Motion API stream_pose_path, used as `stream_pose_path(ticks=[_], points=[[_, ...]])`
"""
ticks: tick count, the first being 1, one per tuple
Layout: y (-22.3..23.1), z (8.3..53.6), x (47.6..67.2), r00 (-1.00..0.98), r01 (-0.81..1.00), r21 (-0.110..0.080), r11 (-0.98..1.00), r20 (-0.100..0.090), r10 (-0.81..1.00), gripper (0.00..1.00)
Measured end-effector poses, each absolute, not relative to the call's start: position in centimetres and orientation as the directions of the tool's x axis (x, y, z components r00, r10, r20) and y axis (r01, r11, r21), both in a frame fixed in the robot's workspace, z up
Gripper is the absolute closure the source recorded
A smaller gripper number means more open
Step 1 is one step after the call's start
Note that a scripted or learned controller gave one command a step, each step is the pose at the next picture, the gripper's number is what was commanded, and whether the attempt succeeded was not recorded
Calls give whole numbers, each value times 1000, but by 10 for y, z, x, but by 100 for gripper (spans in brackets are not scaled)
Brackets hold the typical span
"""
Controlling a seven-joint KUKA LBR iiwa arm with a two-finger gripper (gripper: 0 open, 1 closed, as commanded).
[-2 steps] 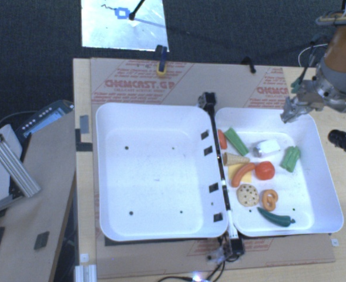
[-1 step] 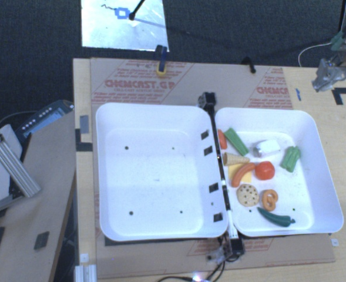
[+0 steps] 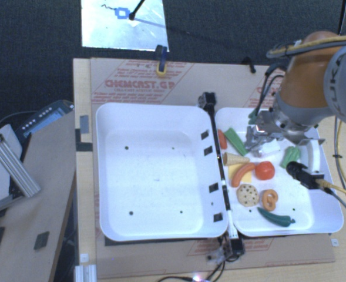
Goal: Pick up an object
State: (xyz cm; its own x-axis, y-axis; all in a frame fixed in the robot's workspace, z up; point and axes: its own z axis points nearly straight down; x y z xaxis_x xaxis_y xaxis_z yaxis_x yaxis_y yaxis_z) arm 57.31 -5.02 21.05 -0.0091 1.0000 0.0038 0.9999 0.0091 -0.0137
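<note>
The objects to pick from all lie in the right bin (image 3: 328, 219), a shallow white tray on the right side of the bench. Near its left wall a green pod-shaped piece (image 3: 234, 140) lies at a slant, with a thin red piece (image 3: 222, 138) just beside it on the left. Nearer the camera sits a pale yellow cone (image 3: 235, 159), then an orange carrot-like piece (image 3: 242, 173) touching a red tomato (image 3: 265, 170). Nearer still are a round speckled cookie (image 3: 248, 195) and an orange pretzel (image 3: 269, 199) side by side, and nearest of all a dark green pepper (image 3: 276, 217). A light green piece (image 3: 291, 156) lies further right, close to a black cable fitting.

The gripper (image 3: 255, 141) hangs low over the far part of this bin, just right of the green pod and above the cone. Whether its jaws are open or closed cannot be told, and nothing is visibly held between them. The grey arm with its orange band (image 3: 306, 81) reaches in from the right.

The left bin (image 3: 111, 119) sits alongside, joined by a black divider strip (image 3: 215, 151). Both rest on a brown board (image 3: 140, 81) with red lettering, and a yellow and blue clamp (image 3: 161, 60) sits at its far edge.
</note>
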Motion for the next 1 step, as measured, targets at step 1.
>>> stream_pose_path(ticks=[1], points=[[-58, 347, 604, -6, 1000, 18, 6, -2, 1000, 100]])
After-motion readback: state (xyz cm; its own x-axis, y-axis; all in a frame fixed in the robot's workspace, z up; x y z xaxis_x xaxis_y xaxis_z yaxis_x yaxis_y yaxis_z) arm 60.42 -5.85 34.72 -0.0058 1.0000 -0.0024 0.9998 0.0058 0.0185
